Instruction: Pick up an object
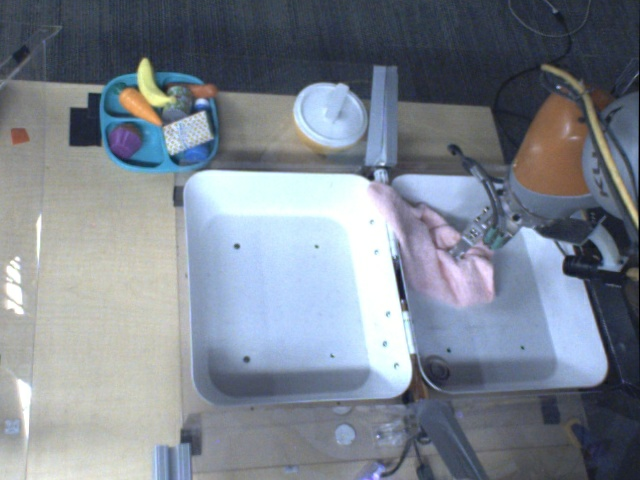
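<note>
Two-finger gripper [470, 245] down in right-hand white bin [560, 358], fingers pinched on edge of crumpled pink cloth [440, 253] draped over divider.

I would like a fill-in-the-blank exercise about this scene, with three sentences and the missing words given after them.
1. The pink cloth lies mostly in the ____ bin of the two in the camera view.
2. One corner of the cloth hangs over the wall toward the left bin, beside the ____ post.
3. The blue tray of toy food holds a yellow ____.

Missing words: right; grey; banana
</note>
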Controlling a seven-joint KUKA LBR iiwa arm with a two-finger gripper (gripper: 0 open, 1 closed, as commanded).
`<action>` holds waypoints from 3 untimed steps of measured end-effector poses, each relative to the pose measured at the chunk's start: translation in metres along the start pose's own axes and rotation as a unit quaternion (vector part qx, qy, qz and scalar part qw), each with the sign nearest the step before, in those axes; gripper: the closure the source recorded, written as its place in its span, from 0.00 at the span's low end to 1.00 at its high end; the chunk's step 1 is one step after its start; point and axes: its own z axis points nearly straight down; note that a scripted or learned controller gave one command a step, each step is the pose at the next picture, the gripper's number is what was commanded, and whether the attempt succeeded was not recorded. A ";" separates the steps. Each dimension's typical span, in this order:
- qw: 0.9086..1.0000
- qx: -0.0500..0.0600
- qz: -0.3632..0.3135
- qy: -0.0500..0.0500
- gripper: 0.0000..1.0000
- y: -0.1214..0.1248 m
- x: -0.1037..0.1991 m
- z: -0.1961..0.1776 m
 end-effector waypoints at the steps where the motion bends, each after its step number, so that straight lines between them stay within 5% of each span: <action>1: 1.000 0.006 0.017 0.004 1.00 -0.125 0.012 -0.024; 2: 0.998 0.005 -0.059 0.005 1.00 -0.036 0.045 -0.060; 3: 0.992 0.005 -0.127 0.006 1.00 -0.002 0.065 -0.067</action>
